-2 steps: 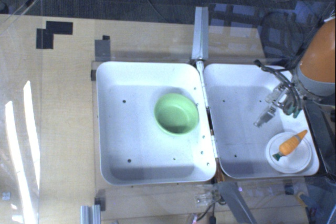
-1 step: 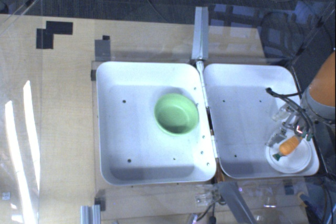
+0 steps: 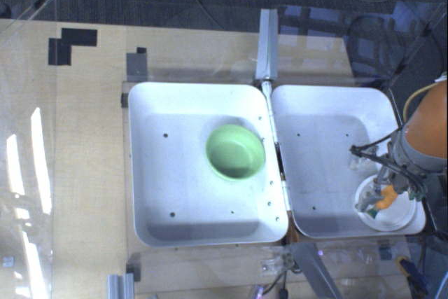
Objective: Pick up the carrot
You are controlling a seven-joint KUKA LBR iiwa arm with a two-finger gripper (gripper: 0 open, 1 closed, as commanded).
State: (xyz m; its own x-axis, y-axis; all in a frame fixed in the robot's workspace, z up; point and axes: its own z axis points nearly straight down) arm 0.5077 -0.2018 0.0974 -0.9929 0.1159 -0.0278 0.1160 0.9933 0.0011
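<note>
The gripper (image 3: 378, 201) is seen low in the near right corner of the right bin (image 3: 322, 115), reached in from the right under the orange band of the arm (image 3: 427, 133). Directly beneath it a small white dish (image 3: 402, 219) is found, and something orange, taken to be the carrot (image 3: 384, 202), is lodged right at the gripper's tip. Only a short stub of orange is visible, small and partly masked by the gripper's hardware and cables; its full shape and length cannot be made out.

Whether the gripper is spread or closed cannot be told from this angle, and whether the carrot is pinched or merely lying in the dish beside the tip cannot be decided either.

As for progress: the approach is judged complete, since the gripper is placed on the target. A confirmed grasp and a lift clear of the dish are what remain to be shown, and no daylight between carrot and dish can be read here.

Over in the left bin (image 3: 161, 171), a green bowl (image 3: 235, 150) is sitting near the dividing wall, well apart from the action. Both bins are carried side by side on the pale worktop (image 3: 77, 171).
</note>
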